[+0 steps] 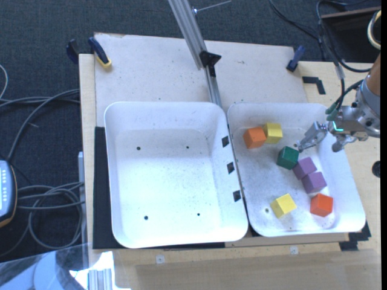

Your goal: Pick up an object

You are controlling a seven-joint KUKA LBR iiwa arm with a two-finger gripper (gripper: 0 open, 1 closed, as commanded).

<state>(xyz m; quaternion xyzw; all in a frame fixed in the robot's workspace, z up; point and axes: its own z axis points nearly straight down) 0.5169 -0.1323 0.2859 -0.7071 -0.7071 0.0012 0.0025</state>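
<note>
The right bin (354, 192) holds several small blocks. An orange block (255, 137) and a yellow block (273, 132) sit at its back left. A green block (288, 157) lies mid-bin, with two purple blocks (304, 166) (314, 181) touching in a row to its right. A yellow block (283, 205) and a red-orange block (321, 205) lie near the front. My gripper (318, 144) hangs over the bin's back right, just right of the green block, open with nothing between its fingers.
The left bin (121, 180) stands beside the right one, with black clips along the shared wall. A slanted metal rail (188, 26) runs from the top down to the bins' junction. Clamps sit at the board's back corners; cables lie on the floor at left.
</note>
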